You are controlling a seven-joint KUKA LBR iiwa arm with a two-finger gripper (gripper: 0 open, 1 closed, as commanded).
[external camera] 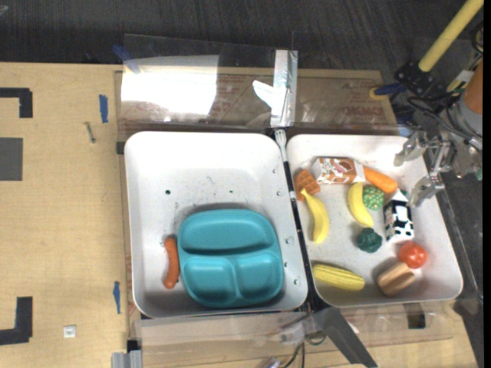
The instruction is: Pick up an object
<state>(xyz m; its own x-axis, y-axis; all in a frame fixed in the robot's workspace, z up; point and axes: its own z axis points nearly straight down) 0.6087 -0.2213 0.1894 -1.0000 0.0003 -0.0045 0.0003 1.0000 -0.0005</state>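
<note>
**Claw over right bin's far-right rim, nothing held**

Left to right:

- Worktop (54, 228): bare cardboard surface left of the bins.
- Left bin (153, 167): teal divided tray (229, 257) sits toward the near side, toy sausage (171, 262) lies just beside its left edge. Rest of the floor is free.
- Right bin (449, 271): crowded. Banana (315, 215) along the left wall, snack packet (336, 170) at the far side, carrot (379, 179) next to it, corn cob (337, 277) near the front, cow-print carton (398, 219) mid-right, tomato (413, 254) touching a hot dog bun (395, 277) at the near right.
- Claw (426, 167): above the bin's far-right rim, fingers spread apart, nothing between them. Nearest candidates are the carrot and the carton.

Risks, my read:

- Items packed close, so a straight descent may land a finger on a neighbour and push things instead of straddling one.
- Claw is close to the rim; a finger could clip the wall.
- Round tomato would likely squirt out of a two-finger pinch.
</note>
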